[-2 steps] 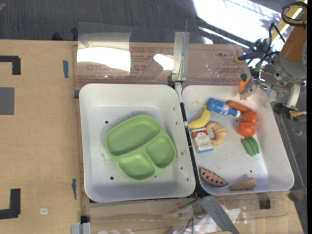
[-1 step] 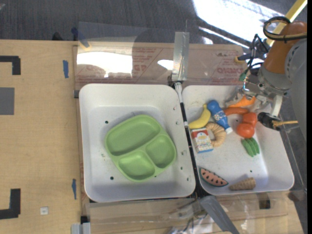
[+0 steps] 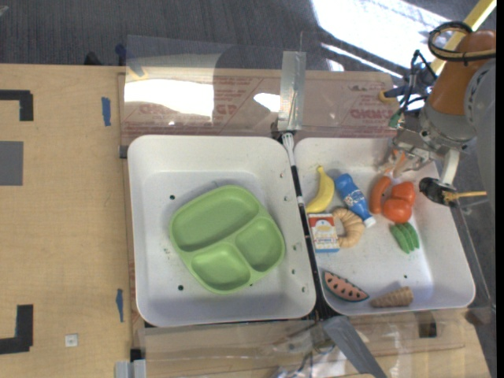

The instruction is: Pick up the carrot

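While the arm (image 3: 461, 69) reaches in from the right, its gripper (image 3: 400, 162) hangs over the top right corner of the right bin (image 3: 441, 286). I cannot tell from this angle how the jaws stand. Something thin and orange shows right at the fingertips, but whether it is the carrot or part of the tool is too blurred to say.

Just below the gripper, an orange and red vegetable (image 3: 394, 199) lies on the bin floor, with a green leafy piece (image 3: 405, 237) beside it toward the front. To the left of these sit a blue bottle (image 3: 353, 198), a banana (image 3: 320, 191) along the bin's left wall, a croissant (image 3: 350, 225) and a small carton (image 3: 324, 233). A watermelon slice (image 3: 344, 288) and an ice cream cone (image 3: 392, 297) lie near the front edge.

The left bin (image 3: 150, 179) holds 1 green divided plate (image 3: 227, 237) with 3 compartments, tilted at an angle to the bin walls.
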Controlling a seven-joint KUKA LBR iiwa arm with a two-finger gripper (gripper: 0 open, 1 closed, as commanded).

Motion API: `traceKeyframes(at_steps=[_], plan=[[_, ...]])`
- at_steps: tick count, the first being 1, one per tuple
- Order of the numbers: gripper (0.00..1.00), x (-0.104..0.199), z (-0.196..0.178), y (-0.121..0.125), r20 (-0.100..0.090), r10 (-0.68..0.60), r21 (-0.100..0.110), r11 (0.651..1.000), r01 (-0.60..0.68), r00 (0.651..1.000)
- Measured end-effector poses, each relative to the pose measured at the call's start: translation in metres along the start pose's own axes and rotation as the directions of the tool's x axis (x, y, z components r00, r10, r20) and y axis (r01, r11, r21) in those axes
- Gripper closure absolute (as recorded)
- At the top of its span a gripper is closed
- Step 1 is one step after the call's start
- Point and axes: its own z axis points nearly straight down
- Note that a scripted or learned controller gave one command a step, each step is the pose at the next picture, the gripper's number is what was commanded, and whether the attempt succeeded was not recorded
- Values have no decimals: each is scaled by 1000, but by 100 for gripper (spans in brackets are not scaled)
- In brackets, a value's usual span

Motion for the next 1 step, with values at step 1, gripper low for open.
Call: traceKeyframes(at_steps=[1], plan=[[100, 39, -44, -62, 3, 257, -7, 966, -257, 966]])
